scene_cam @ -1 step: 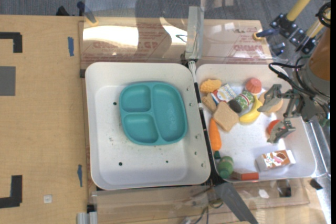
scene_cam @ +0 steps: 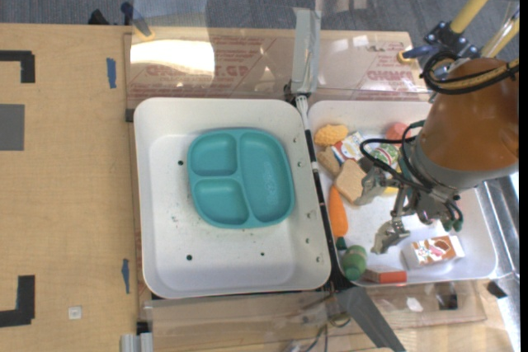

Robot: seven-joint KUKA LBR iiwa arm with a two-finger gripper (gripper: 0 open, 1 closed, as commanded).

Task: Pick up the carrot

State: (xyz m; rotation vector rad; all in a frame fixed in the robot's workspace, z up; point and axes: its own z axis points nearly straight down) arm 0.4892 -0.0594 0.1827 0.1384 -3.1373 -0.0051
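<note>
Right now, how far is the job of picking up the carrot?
Nothing looks done yet. The carrot lies in the right bin, along its left wall. In hand: the gripper hangs over that bin, to the carrot's right, with nothing between its fingers. Left to do: move across to the carrot, close on it and lift it.

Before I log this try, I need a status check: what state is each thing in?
Carrot: lying in the right bin, by its left wall, not gripped.
Gripper: above the bin floor, right of the carrot, nothing between its fingers.
Teal plate: flat in the left bin.
Carton: on its side.
</note>
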